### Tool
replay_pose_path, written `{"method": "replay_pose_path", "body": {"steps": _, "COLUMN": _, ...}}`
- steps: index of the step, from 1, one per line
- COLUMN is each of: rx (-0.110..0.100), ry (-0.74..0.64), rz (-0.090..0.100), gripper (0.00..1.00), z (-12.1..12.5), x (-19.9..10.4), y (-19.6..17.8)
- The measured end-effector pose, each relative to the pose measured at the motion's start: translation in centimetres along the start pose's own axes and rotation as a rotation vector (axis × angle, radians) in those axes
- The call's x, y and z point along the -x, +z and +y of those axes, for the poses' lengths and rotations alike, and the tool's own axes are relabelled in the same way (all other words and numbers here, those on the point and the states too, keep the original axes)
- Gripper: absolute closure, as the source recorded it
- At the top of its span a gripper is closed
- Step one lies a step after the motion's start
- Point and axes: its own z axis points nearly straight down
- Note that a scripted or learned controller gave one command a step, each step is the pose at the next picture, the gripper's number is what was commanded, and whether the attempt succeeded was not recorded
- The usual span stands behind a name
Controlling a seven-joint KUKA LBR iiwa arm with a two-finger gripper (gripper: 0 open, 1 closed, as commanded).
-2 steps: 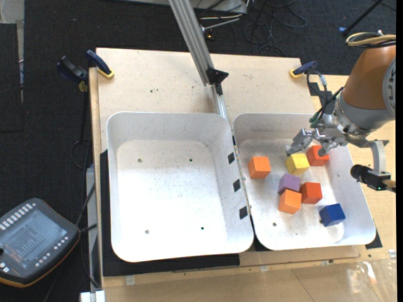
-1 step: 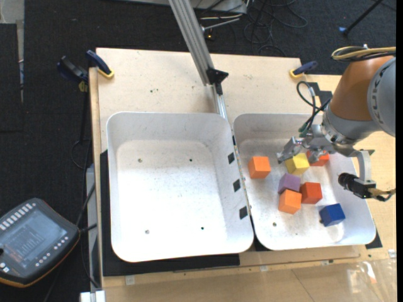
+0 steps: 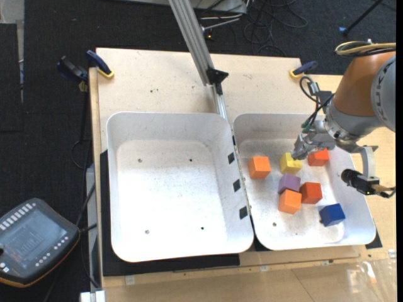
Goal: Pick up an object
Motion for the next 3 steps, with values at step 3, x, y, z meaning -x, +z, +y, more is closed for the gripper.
{"method": "replay_pose_path", "body": {"steps": 3, "rx": 0.0, "ry": -0.006, "rz": 0.002, "gripper": 1.0, "z": 0.9, "x": -5.1, "y": -10.2}}
